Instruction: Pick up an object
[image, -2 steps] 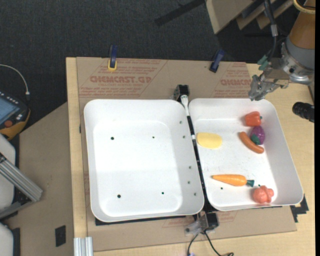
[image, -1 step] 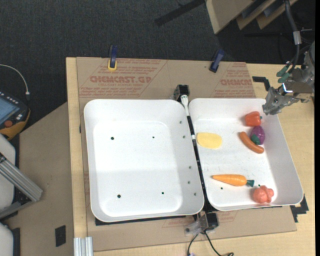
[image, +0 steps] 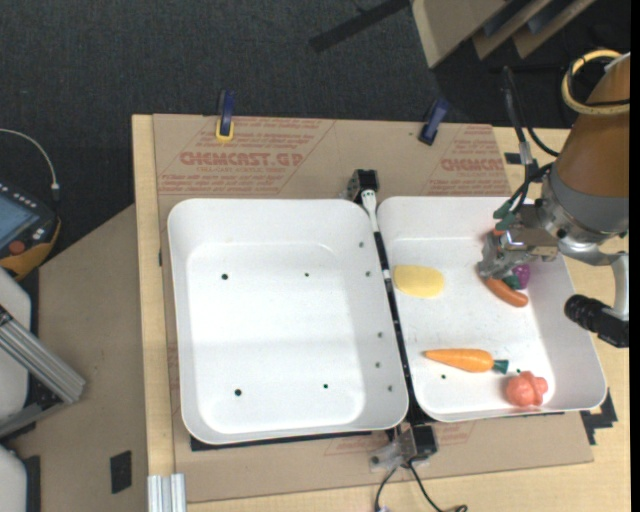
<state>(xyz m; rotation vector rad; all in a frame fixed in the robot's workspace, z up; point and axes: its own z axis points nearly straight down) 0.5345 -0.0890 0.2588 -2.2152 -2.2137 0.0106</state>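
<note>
My gripper (image: 499, 262) is low over the far right part of the right bin (image: 455, 225). Right beside it, toward the front, lies a small orange-red sausage-shaped object (image: 508, 292). A bit of purple object (image: 521, 272) peeks out from under the gripper's metal body. A yellow lemon-like object (image: 419, 281) rests near the bin's left wall. An orange carrot (image: 459, 359) with a green tip lies toward the front. A pink-red lumpy object (image: 526, 390) sits at the front right corner.
The left bin (image: 200, 240) stands beside the right one, with a black divider strip (image: 384, 285) between them. Both rest on a cardboard sheet (image: 260, 150) held by blue clips. The grey and orange arm (image: 595, 150) comes in from the right.
</note>
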